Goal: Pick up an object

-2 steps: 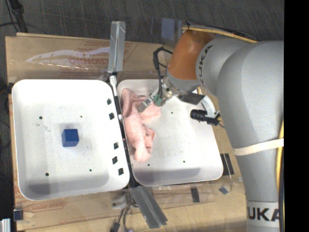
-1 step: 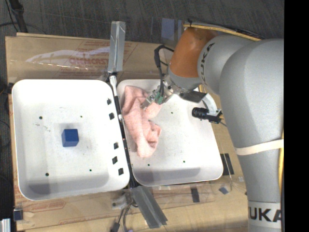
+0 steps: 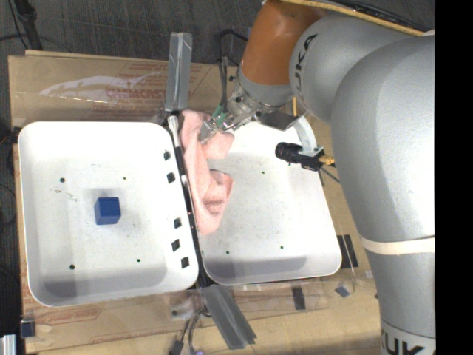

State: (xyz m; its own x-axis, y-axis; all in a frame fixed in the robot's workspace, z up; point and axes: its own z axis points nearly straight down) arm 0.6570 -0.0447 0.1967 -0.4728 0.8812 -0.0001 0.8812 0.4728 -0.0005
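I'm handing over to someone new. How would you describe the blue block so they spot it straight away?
Look at the two white bins side by side and take the left bin. The blue block sits on its floor, a little left of centre, well apart from the walls. It is the small, hard-edged blue cube, unlike the soft pink cloth draped along the right bin's left side.

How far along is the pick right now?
Done: the arm has reached the right bin, its hand at the upper end of the pink cloth. The cloth drapes along the bin's left wall; a grip isn't clear. Left: lifting it. The blue cube sits untouched.
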